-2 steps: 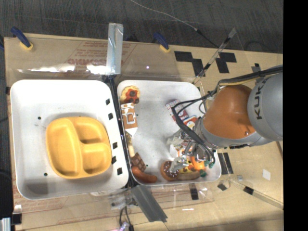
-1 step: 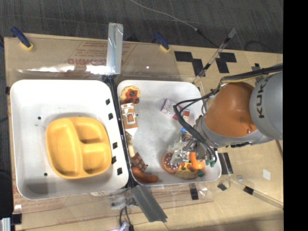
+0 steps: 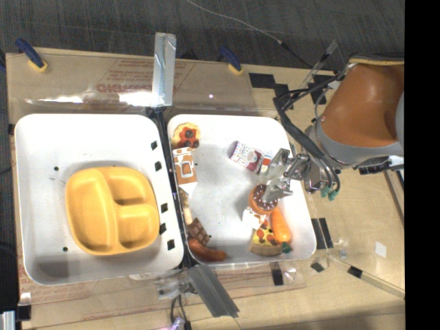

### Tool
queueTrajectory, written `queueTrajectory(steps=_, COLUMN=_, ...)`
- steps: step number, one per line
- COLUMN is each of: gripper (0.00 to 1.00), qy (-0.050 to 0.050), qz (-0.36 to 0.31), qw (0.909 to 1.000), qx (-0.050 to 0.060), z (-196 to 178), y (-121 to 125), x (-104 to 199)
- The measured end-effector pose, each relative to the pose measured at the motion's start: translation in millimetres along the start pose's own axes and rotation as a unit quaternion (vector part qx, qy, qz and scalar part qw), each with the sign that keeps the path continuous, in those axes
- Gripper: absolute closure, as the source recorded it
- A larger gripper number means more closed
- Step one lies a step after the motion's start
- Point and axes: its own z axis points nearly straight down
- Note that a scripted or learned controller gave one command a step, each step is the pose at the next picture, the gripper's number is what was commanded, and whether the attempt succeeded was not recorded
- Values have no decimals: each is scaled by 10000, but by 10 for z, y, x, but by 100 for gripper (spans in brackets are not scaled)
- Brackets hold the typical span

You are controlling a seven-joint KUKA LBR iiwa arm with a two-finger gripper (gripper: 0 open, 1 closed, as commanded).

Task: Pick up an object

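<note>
- Donut (image 3: 260, 199), small round brown toy w/ pale speckles, sits in right bin (image 3: 227, 246), right of centre, near a carrot (image 3: 280, 227).
- Gripper (image 3: 278, 183) hangs just above donut, metal fingers pointing down-left; can't tell if they are spread or closed, or if anything is gripped.
- Step, as a judgement: approach/grasp phase, nothing lifted yet.
- Next move likely needs fingers astride donut, then a straight lift clear of carrot and pizza slice (image 3: 262, 239).
- Left bin (image 3: 34, 136) holds smooth yellow plastic tray (image 3: 112, 209) w/ three compartments.
</note>
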Motion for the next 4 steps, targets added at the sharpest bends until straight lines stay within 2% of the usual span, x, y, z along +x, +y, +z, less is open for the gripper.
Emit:
queueTrajectory(steps=1, gripper=0, qy=51, qz=5, qw=10000, qx=-4, z=47, y=-2, x=20)
queueTrajectory(steps=2, gripper=0, qy=11, qz=489, qw=9988, qx=-12, z=1394, y=-394, x=122)
queueTrajectory(steps=3, gripper=0, qy=-33, qz=99, qw=9999, qx=7, z=1465, y=-181, x=215)
queueTrajectory(steps=4, gripper=0, qy=13, qz=269, qw=9996, qx=-18, z=1500, y=526, x=-362)
